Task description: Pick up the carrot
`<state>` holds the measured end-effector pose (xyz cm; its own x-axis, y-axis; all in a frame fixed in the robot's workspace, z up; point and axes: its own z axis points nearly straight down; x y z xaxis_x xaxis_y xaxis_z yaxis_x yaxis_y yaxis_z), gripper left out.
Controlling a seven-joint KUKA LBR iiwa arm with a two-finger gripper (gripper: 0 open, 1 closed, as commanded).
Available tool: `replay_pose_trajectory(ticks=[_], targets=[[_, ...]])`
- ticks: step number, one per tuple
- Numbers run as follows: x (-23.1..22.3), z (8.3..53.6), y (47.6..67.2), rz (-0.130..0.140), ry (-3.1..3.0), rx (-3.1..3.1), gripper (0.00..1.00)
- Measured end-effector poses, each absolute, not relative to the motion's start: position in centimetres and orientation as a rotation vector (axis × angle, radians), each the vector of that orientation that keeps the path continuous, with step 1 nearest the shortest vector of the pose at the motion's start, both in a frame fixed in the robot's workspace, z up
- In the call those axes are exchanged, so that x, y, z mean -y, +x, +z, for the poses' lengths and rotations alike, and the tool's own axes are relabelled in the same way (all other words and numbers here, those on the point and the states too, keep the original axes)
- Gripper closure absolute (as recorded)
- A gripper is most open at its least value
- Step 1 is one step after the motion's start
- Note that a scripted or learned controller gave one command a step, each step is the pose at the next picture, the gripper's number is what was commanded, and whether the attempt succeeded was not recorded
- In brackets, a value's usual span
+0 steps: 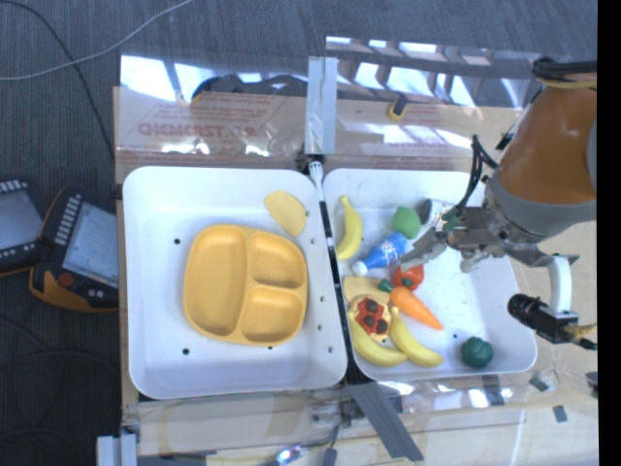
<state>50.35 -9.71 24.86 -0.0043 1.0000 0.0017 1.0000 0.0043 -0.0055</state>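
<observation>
Grey carpet, "HIGHCOST" cardboard point(209, 129), carrot point(417, 308) in right bin point(505, 289)

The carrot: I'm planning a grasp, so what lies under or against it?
The carrot lies in the right bin, its tip over a banana, its top beside a red piece. The bin floor beneath is covered.

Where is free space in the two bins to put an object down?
Left bin: bare floor all around the yellow tray, widest along its left and near sides. Right bin: a bare patch between the carrot and the green ball. Crowded: its left half, with bananas, blue bottle and the end effector.
</observation>
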Motion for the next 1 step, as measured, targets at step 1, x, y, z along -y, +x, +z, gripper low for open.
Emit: replay_pose_trajectory(ticks=[1], targets=[[14.31, 8.97, 51.94, -0.006, -2.243, 2.207, 0.0]])
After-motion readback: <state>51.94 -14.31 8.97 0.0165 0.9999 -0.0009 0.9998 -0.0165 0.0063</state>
